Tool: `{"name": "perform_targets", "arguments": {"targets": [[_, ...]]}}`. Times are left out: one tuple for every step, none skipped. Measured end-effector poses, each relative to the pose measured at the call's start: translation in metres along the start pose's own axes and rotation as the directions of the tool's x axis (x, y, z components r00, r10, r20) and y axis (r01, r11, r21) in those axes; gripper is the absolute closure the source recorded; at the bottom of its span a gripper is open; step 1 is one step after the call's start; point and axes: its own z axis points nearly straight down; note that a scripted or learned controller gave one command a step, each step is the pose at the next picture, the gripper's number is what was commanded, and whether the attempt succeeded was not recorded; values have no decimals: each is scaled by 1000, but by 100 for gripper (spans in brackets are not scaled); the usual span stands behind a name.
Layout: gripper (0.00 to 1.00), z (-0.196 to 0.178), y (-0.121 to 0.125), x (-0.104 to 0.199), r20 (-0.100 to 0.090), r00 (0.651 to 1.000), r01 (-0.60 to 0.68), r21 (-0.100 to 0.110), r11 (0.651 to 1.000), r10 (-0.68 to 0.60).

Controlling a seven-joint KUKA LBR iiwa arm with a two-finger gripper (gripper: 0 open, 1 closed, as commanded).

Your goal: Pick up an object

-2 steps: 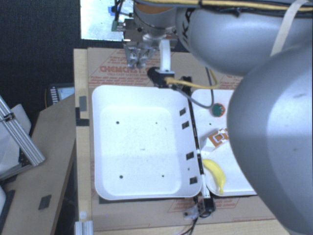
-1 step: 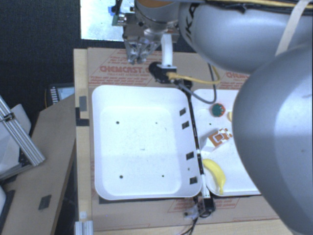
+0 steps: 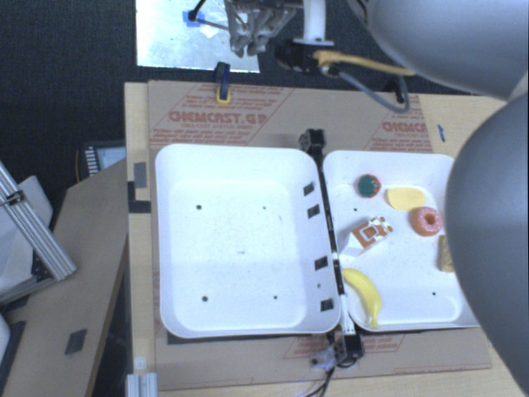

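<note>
The jaws [image 3: 248, 35] hang beyond the bins; whether spread, I cannot tell. The banana [image 3: 365, 294] and donut [image 3: 426, 221] lie well below-right of them.

You have two white bins, the left bin [image 3: 231, 246] and the right bin [image 3: 405, 296], both looking like smooth moulded plastic with a soft sheen. Under them lies a flat board [image 3: 273, 110] that looks like matt brown cardboard with red print. The gripper [image 3: 248, 35] up top looks like bare, shiny metal, and the arm [image 3: 463, 23] has a smooth grey glossy shell. In the right bin, your banana [image 3: 365, 294] looks like smooth yellow plastic, the donut [image 3: 426, 221] looks glossy pink, and the yellow piece [image 3: 406, 198] looks matt. The rail [image 3: 29, 230] at left is ribbed, bright metal.
</note>
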Motion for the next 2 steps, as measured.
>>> {"name": "perform_targets", "arguments": {"targets": [[0, 8, 0, 0, 4, 1000, -1, 11, 1000, 0], [100, -3, 0, 0, 3, 1000, 4, 9, 1000, -4]]}}
